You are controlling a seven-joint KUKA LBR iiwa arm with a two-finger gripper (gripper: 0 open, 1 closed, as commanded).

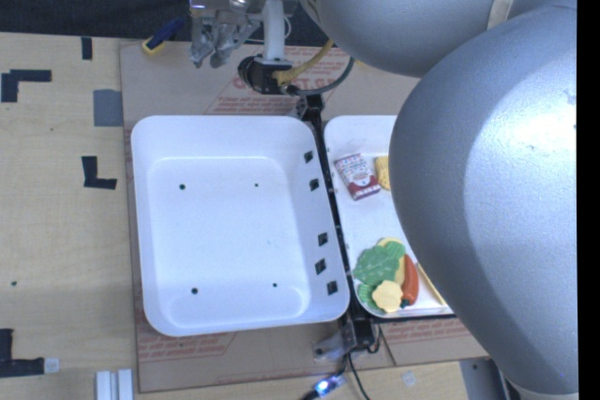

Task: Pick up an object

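My gripper (213,49) hangs high above the far edge of the left bin (150,201), beyond its back rim, and nothing shows between its fingers. In the right bin (349,229) lie a small red packet (357,175), a yellow piece (382,172) partly hidden by the arm, a green leafy toy (380,261), a pale yellow piece (387,296) and a red-orange stick (410,281). The big grey arm covers most of the right bin.
Both bins stand on a brown cardboard sheet (169,80) on the wooden bench. A blue and yellow item (162,35) lies at the cardboard's far edge. Black tape marks (97,173) dot the bench on the left.
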